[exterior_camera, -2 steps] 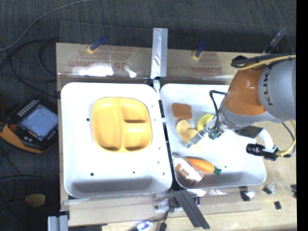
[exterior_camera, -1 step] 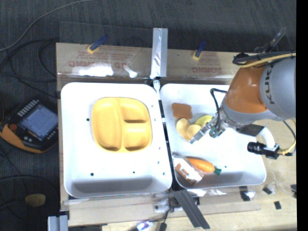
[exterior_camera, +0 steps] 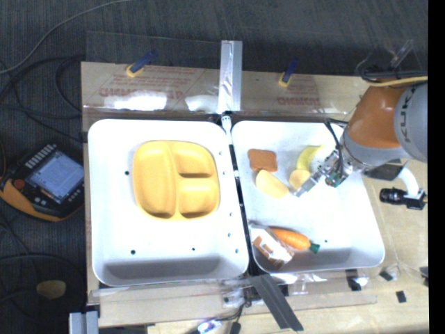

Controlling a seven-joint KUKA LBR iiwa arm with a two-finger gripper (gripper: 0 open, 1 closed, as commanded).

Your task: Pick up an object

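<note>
- Over the right bin [exterior_camera: 361, 221], the gripper [exterior_camera: 306, 184] reaches in from the right, its slim fingers slanting down and to the left.
- Its tips sit at the near edge of a small yellow piece [exterior_camera: 300, 178]; whether they are parted or closed, and whether they grip anything, cannot be told from this view.
- Just far of that piece lies a yellow-green piece [exterior_camera: 309, 156], partly behind the gripper body.
- Left of the tips, a pale yellow wedge [exterior_camera: 270, 184] lies flat, close to the small piece.
- Just far of the wedge rests a brown slab [exterior_camera: 263, 160], near the bin's left wall.
- Near the front of the same bin lies a carrot [exterior_camera: 290, 239], its green end pointing right.
- Beside the carrot, in the near left corner, sits a brown-and-white packet [exterior_camera: 268, 248].
- Behind the gripper, the arm [exterior_camera: 379, 127] shows its orange band above the bin's right far corner.
- Filling much of the left bin [exterior_camera: 111, 242] is a yellow tray [exterior_camera: 175, 179] with three compartments.
- Left of the bench, on the dark floor, lies an orange-edged pendant [exterior_camera: 43, 181] with a screen.
</note>
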